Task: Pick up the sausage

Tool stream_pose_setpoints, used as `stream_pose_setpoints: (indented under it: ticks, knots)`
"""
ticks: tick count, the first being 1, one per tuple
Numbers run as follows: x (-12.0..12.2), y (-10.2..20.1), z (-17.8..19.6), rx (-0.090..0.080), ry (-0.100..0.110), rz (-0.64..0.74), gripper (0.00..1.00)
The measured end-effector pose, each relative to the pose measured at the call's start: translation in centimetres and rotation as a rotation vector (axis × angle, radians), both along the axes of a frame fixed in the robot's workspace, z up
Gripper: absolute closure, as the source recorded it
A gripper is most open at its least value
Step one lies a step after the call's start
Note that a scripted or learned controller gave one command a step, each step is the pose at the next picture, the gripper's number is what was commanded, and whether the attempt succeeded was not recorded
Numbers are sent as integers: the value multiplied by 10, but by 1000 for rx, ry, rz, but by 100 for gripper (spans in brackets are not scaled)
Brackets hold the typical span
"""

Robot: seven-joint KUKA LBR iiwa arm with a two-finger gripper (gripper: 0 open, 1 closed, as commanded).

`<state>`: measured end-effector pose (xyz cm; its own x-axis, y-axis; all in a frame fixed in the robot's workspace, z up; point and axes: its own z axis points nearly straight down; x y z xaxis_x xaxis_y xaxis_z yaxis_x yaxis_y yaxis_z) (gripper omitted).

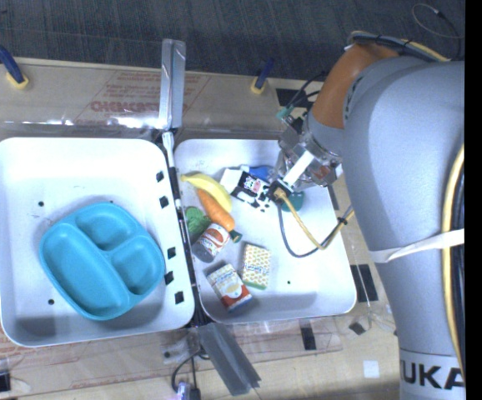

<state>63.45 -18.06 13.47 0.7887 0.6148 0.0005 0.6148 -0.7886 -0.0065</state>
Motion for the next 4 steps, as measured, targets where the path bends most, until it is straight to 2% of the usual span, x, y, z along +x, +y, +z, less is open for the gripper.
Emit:
stream_pose_setpoints:
  ticks: [1, 2, 3, 4]
  knots:
    - [0, 1, 0, 0, 1, 1, 0]
    - [-29, 20, -21, -12, -23, 177, 0]
    - [-1, 71, 77, -4, -1, -42, 0]
    - [-1, 71, 76, -4, -1, -42, 0]
